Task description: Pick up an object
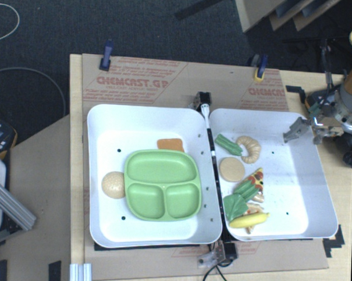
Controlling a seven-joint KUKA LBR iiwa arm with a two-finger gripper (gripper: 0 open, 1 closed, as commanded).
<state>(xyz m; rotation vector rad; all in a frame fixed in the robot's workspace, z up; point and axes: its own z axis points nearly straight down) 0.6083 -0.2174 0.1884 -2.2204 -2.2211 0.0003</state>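
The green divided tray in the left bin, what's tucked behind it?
An orange piece pokes out behind the green divided tray; its lower part is hidden by the tray's rim. A tan round thing sits beside it.

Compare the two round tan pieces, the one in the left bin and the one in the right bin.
The left bin's round piece looks domed, like a bun; the right bin's round piece looks flat, like a disc. The left one touches the green tray, at its left edge; the right one lies among toy foods, below the croissant. The left one has a paler top. Both are round, tan and similar in size.
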